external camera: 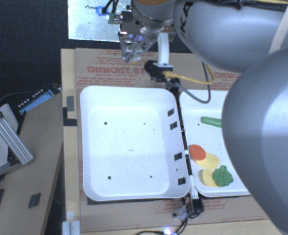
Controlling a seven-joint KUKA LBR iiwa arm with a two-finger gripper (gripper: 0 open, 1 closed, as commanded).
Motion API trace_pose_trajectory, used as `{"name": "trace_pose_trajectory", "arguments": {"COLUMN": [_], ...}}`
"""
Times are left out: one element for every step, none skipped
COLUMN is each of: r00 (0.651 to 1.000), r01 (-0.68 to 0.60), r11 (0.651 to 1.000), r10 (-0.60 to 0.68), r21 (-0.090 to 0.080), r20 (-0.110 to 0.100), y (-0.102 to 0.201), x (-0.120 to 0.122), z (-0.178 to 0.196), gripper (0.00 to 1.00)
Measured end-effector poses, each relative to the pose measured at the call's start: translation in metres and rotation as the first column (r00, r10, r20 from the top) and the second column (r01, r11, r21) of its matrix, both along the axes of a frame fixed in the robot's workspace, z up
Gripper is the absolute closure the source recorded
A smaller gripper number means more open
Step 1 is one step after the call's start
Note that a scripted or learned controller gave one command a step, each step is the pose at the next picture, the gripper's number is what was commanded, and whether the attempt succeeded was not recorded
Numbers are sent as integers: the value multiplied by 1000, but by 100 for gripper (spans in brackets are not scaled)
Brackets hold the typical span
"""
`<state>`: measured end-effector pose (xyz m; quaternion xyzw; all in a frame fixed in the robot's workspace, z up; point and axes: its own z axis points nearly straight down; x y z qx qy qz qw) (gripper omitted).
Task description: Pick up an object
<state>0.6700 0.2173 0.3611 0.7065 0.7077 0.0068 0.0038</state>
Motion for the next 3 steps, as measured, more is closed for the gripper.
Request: {"name": "trace_pose_trajectory", "arguments": {"r00": [1000, 1000, 1000], "r01": [-5, -6, 1], "r11": [1000, 1000, 1000], "r10": [5, 6, -1], "r21": [0, 1, -4], "r20": [-5, -4, -13], "y": [14, 17, -6], "x": [-1, -34, -46], "z": [79, 169, 175], "gripper": [100, 100, 100]}}
